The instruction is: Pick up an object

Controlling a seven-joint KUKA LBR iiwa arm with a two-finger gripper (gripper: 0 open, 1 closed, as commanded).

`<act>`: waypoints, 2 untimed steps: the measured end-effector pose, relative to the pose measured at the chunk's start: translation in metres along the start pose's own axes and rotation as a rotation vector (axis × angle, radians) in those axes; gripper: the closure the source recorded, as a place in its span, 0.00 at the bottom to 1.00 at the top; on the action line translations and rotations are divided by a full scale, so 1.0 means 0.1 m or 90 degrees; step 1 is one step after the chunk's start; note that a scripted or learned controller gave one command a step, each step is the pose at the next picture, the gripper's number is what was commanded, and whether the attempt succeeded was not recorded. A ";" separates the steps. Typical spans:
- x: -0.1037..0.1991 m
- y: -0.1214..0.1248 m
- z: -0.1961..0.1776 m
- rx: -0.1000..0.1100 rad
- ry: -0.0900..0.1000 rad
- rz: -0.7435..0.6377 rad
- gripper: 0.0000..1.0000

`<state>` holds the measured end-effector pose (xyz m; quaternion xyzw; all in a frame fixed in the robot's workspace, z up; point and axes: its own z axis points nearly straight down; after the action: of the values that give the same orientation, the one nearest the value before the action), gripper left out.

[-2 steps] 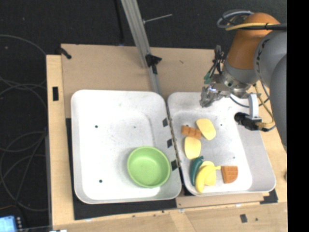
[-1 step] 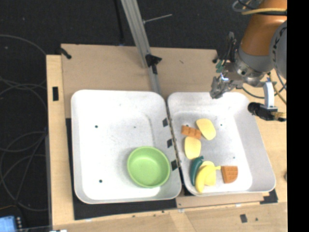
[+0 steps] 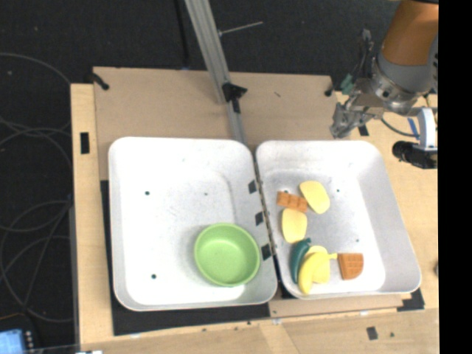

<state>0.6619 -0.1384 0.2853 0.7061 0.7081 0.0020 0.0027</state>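
Gripper (image 3: 345, 126) above the right bin's (image 3: 391, 198) far edge; its grip cannot be told.
No readable writing. Green bowl (image 3: 227, 254) sits in the left bin's (image 3: 147, 168) near-right corner.

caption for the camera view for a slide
Gripper hovers above the right bin's far edge; green bowl sits in the left bin.

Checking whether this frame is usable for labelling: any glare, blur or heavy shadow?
Camera view: lighting even and soft; both white bins bright but their speckle still reads; green bowl sharp-edged with faint shadow; the hand at upper right looks slightly soft and cluttered; floor around the bench dark.
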 end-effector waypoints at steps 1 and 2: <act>0.54 -0.13 -0.01 0.004 0.000 0.000 1.00; 1.05 -0.28 -0.02 0.004 0.001 0.000 1.00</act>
<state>0.6340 -0.0339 0.2865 0.7063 0.7079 0.0003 0.0003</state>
